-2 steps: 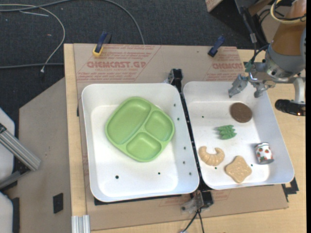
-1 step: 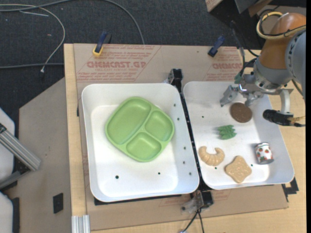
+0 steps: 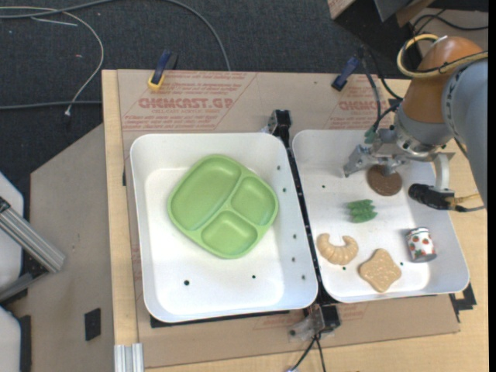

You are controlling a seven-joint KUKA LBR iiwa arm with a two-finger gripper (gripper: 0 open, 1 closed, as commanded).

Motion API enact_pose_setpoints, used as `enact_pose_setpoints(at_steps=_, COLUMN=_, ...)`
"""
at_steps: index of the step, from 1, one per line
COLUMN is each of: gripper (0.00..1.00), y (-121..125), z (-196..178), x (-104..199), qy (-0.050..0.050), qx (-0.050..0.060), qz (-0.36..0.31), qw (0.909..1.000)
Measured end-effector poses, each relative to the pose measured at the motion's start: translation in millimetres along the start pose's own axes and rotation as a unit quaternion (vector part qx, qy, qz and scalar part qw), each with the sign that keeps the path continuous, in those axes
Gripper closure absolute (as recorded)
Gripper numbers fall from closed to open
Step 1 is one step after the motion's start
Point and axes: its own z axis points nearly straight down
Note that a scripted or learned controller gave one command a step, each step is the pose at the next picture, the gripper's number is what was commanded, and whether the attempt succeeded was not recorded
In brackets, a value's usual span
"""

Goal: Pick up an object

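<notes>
Brown round disc (image 3: 384,182), cookie-like, sits far in the right bin (image 3: 325,149), w/ the gripper (image 3: 377,161) right over it. Can't tell the claw's state from this angle, nor whether it touches the disc. Step, as I judge: approach/descent onto a pick. Next needs a close on the disc & a straight lift. Nearer: green piece (image 3: 361,210), croissant (image 3: 337,248), toast (image 3: 379,270), small can (image 3: 419,244). Left bin (image 3: 147,208) has a green divided tray (image 3: 223,205).

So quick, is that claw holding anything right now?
Gripper: low in the right bin, just above a brown disc. Whether it grips anything cannot be told from this view.
</notes>
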Motion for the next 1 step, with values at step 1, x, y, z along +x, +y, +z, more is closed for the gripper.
enact_pose_setpoints(at_steps=1, gripper=1.0, y=1.6, z=-12.9, x=-0.8, qy=-0.002, qx=-0.002, qz=-0.001, qw=1.0)
